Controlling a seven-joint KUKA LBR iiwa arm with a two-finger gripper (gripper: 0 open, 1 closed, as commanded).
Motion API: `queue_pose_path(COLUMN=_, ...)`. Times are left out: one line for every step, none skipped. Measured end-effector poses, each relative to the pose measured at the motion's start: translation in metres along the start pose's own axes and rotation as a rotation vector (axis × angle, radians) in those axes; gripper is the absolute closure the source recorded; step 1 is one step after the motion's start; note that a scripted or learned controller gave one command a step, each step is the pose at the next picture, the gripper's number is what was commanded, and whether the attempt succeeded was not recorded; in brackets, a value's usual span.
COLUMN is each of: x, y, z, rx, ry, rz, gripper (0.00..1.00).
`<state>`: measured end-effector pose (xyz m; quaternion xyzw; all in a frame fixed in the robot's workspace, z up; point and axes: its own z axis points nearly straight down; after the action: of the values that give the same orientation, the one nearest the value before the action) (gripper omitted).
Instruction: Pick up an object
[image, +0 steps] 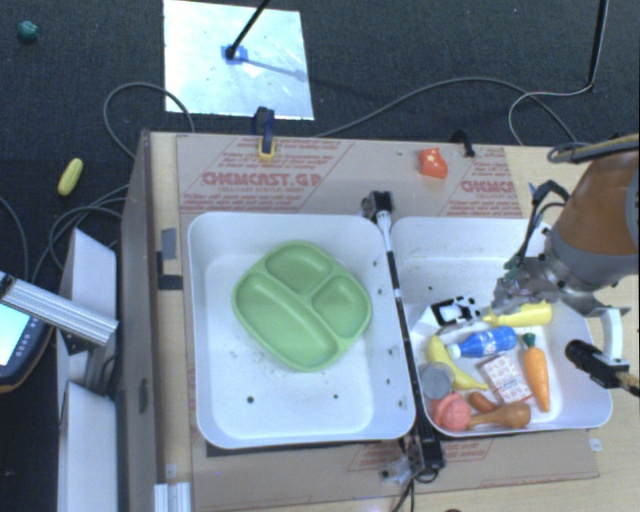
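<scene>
In the right bin (470, 245) lie several small items: a yellow bar (520, 317), a blue-labelled bottle (484, 343), a banana (449, 362), a carrot (538, 374), a pink-patterned packet (505, 377), a grey disc (436, 381), a pink ball (451, 412), a brown drumstick-shaped piece (502, 411) and a black-and-white piece (455, 310). My gripper (508, 295) hangs low at the right side of this bin, just above the yellow bar's left end. The arm's wrist hides the fingers from view.
The left bin (225, 400) holds a green divided plate (302, 304). An orange object (432, 163) and a yellow-handled clamp (265, 135) sit on the cardboard behind the bins. Cables run over the dark floor at the back.
</scene>
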<state>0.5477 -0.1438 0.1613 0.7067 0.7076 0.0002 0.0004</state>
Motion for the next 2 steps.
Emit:
queue_pose_path(x=0.022, y=0.011, z=0.035, rx=0.0, ry=0.001, rz=-0.003, gripper=1.0)
queue_pose_path(x=0.009, y=0.024, z=0.049, rx=-0.022, ry=-0.008, rz=0.0, gripper=1.0)
